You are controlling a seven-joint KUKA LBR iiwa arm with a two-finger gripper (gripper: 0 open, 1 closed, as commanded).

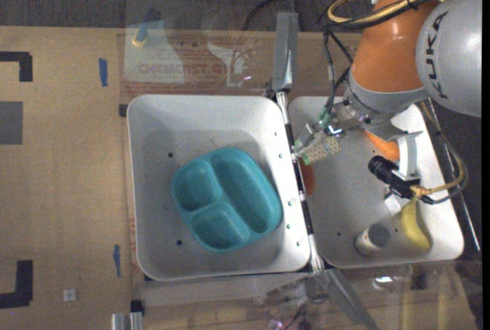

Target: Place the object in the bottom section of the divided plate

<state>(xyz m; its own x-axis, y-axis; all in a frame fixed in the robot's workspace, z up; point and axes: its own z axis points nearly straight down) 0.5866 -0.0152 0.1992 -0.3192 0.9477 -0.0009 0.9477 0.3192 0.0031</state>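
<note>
Two bins side by side. Left bin holds the teal plate, sitting a little toward 5 o'clock of the bin's middle. It has three sections, and the bottom one is at the plate's 6 o'clock.

My gripper hangs over the right bin at about 10 o'clock, close to the wall shared with the left bin. Open or closed: cannot tell, since my wrist and cabling crowd the view. A pale checked patch shows at the tip; whether it is part of me or something held, I cannot tell.

Loose things are all in the right bin, well apart from the plate:
- banana at 5 o'clock
- cup at 6 o'clock, just beside the banana
- orange piece at 12 o'clock, partly under my arm
- red sliver at 9 o'clock, against the wall

Which of these is the object, I cannot tell.
</note>
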